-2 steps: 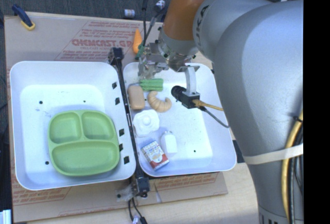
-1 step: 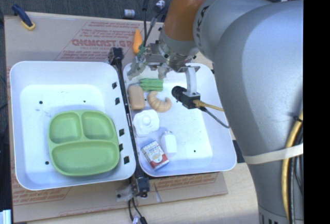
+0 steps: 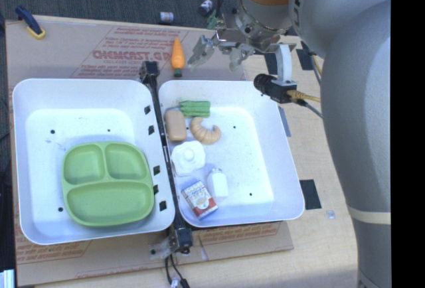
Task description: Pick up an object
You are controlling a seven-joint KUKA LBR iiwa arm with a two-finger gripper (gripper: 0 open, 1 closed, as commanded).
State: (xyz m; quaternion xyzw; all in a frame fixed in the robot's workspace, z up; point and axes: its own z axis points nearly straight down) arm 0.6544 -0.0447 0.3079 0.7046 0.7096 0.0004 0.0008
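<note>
Camera view: open, empty pincer (image 3: 217,53) hangs over the right bin's (image 3: 279,147) far rim, croissant (image 3: 206,131) well below it.

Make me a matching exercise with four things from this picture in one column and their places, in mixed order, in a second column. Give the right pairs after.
Things:
1. green divided plate
2. carrot
3. croissant
4. small carton

Places:
A. on the cardboard beyond the bins
B. right bin, near front edge
C. left bin
D. right bin, beside the green vegetable

Pairs: 1-C, 2-A, 3-D, 4-B
</note>
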